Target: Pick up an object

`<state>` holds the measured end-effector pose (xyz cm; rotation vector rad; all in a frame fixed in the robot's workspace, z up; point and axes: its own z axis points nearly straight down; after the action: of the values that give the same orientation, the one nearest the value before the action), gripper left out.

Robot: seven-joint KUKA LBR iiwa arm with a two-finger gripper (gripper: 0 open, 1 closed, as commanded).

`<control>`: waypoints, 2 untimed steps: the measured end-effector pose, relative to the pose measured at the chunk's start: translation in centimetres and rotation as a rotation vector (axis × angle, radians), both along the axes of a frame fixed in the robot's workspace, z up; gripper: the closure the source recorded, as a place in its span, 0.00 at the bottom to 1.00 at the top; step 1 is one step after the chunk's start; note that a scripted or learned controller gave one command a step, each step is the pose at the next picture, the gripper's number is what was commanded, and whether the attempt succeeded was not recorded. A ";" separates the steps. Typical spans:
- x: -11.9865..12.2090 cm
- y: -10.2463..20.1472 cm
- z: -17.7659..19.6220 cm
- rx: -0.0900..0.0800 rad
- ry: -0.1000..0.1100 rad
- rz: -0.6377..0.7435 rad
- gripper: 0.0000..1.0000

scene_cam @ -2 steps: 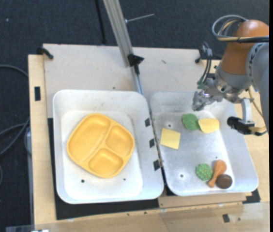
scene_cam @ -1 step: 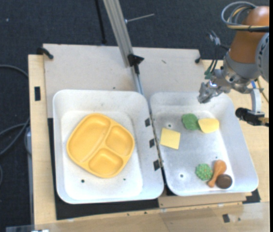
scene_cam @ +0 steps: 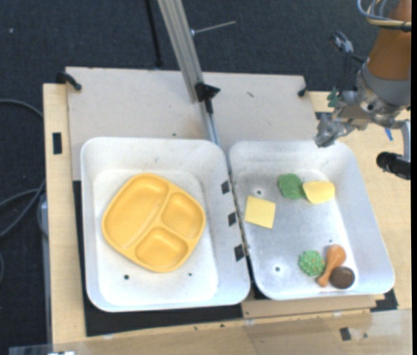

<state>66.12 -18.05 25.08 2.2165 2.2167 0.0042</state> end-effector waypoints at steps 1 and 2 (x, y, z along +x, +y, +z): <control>-0.1 4.2 -0.3 0.003 0.006 0.005 1.00; -0.5 8.9 -1.4 0.003 0.007 0.005 1.00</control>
<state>65.59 -9.13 23.72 2.2159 2.2277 -0.0002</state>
